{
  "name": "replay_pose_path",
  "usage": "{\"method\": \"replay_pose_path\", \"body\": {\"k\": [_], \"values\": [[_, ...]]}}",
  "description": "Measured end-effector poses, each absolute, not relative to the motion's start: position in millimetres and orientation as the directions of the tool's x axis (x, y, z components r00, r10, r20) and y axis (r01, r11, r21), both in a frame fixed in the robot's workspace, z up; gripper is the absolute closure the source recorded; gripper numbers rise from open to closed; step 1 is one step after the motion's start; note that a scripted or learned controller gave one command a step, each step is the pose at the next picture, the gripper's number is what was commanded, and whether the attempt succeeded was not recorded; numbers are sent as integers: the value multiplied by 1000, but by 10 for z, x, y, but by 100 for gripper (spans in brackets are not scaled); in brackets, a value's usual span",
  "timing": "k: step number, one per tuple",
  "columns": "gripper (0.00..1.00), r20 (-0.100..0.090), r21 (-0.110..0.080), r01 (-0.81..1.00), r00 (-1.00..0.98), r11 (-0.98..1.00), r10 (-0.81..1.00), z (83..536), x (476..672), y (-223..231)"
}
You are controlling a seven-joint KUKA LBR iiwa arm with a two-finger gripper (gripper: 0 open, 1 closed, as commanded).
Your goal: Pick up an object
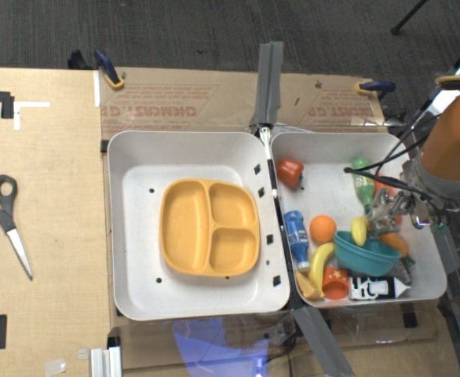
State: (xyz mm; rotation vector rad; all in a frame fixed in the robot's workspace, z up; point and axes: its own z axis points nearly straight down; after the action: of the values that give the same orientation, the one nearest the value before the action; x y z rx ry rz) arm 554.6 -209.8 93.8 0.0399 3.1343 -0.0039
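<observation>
Noted teal bowl (366, 252), rounded, tilted, rim facing up-left, in right bin (324, 151) just below gripper (387, 210). No clear long axis. Finger state could not be told.

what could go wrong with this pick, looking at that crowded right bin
The tool sits low among tightly packed items: the teal bowl, green bottle and small yellow piece all crowd it, so it may knock or pinch the wrong thing. The bowl leans on neighbours and could tip if nudged.
</observation>
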Motion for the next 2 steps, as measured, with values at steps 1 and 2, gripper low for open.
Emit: {"method": "replay_pose_path", "body": {"k": [1, 2], "values": [[0, -6, 0, 43, -999, 999, 43, 931, 5456, -1354], [0, -7, -1, -155, -988, 988, -155, 938, 6196, -1159]]}}
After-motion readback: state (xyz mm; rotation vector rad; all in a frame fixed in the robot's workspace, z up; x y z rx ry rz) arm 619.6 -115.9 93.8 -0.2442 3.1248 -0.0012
